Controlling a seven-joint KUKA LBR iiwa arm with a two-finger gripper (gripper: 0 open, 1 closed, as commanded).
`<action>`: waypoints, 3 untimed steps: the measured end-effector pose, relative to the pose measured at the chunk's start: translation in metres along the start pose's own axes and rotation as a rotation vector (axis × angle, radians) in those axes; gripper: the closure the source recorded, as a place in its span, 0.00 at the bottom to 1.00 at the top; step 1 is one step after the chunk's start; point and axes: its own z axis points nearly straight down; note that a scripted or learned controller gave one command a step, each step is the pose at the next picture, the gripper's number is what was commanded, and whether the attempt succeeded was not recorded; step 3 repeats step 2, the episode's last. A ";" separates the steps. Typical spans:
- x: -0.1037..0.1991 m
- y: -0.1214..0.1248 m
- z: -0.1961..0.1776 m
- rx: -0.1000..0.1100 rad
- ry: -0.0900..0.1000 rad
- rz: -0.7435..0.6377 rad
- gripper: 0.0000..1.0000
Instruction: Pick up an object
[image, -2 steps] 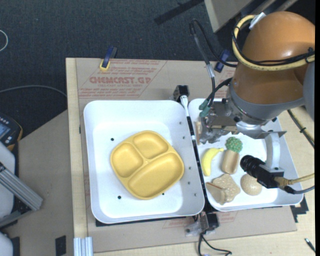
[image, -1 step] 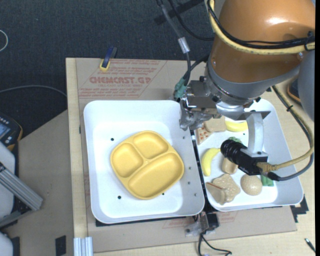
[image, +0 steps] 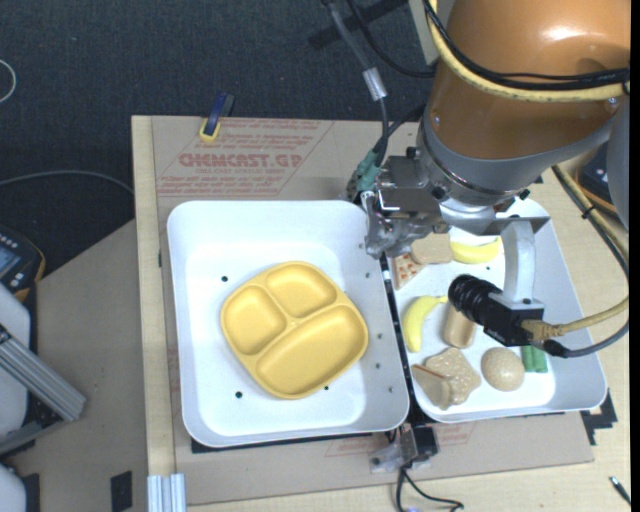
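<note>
While the plate (image: 293, 327) lies flat and alone in the left bin (image: 190, 300), the gripper (image: 392, 238) hangs at the right bin's (image: 565, 285) left edge, over a cracker (image: 405, 268) near a banana (image: 420, 320). It is probably there to choose from that crowded pile. How open it is, or whether it grips anything, I cannot tell.

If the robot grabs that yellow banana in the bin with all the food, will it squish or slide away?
The banana looks like smooth, shiny plastic, so it is probably stiff and light, not squishy. Its curved, tapering shape could let it slip or swivel between the fingers. Lying close against the bin wall and the other toy food, it probably cannot slide far.
</note>
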 end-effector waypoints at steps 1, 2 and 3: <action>0.000 0.001 -0.010 -0.002 0.000 -0.001 1.00; -0.061 -0.003 0.147 0.021 -0.005 0.010 1.00; -0.061 -0.003 0.147 0.021 -0.005 0.010 1.00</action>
